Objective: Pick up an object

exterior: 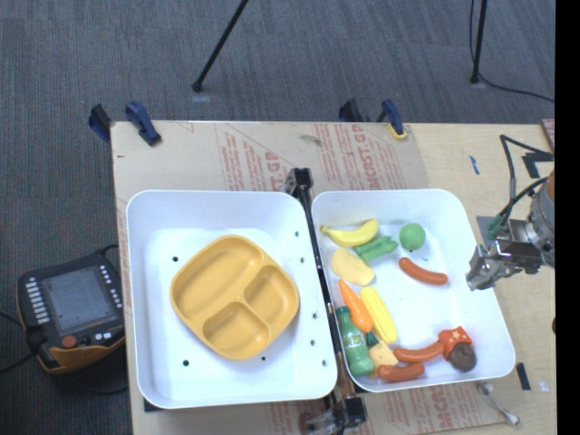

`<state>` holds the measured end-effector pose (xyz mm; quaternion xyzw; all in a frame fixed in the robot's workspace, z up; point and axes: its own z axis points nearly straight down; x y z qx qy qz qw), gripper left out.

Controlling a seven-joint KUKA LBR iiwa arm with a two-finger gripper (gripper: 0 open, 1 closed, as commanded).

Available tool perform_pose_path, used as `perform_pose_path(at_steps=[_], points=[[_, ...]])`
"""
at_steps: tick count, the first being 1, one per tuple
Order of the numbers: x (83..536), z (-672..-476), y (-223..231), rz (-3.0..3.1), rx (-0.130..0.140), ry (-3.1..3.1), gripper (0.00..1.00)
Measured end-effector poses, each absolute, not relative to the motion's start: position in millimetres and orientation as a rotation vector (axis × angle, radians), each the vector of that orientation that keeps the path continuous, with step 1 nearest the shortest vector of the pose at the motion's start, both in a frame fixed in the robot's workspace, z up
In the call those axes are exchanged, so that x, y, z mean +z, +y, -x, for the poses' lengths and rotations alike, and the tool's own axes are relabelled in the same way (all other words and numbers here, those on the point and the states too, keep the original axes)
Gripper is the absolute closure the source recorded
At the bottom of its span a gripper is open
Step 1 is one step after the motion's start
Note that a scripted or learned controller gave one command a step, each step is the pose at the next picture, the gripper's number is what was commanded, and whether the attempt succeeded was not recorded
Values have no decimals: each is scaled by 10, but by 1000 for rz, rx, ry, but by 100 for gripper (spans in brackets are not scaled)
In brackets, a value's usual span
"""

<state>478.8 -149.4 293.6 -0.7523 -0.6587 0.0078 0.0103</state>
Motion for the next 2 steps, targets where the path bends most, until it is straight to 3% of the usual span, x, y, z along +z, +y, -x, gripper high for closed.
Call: perform_pose_path(at_steps=[2], points=[[3058,-4810,-1484,2330,41,-2057,100]])
